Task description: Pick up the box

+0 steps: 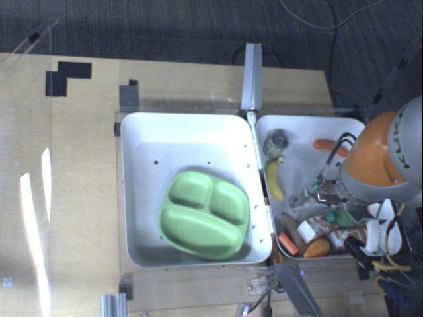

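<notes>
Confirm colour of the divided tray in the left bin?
Light green, plain, no pattern. The divided tray shows best in the camera view, in the left bin.

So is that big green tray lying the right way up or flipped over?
Right way up, it seems: the green tray shows three sunken compartments facing the camera. It lies in the left bin, near its front right corner.

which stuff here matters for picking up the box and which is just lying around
For the job:
small white box, in the right bin
tool, over that bin

Lying about:
green tray in the left bin
banana
carrot
orange piece
</notes>
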`<state>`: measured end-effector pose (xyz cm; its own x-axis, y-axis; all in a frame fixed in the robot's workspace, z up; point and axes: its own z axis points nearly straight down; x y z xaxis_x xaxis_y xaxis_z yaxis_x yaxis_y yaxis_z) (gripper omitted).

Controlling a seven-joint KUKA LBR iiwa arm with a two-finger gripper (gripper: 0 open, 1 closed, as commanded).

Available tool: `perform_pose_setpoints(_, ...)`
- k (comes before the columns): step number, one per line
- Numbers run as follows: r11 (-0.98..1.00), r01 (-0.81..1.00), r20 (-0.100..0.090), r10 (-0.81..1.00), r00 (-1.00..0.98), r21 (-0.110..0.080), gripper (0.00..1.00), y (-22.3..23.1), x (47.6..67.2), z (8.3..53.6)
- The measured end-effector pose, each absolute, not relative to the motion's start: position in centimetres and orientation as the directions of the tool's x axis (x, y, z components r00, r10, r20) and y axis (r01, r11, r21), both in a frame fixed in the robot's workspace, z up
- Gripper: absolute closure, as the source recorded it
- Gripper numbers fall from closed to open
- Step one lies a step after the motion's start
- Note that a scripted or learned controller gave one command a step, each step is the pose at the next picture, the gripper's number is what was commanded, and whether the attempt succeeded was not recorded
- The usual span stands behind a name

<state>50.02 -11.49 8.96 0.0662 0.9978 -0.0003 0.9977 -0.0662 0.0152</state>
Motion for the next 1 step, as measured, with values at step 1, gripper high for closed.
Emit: perform_pose_setpoints(1,-0.125,0.992,0.001,0.992,0.125,0.011,0.0,-9.74,59.24,8.84)
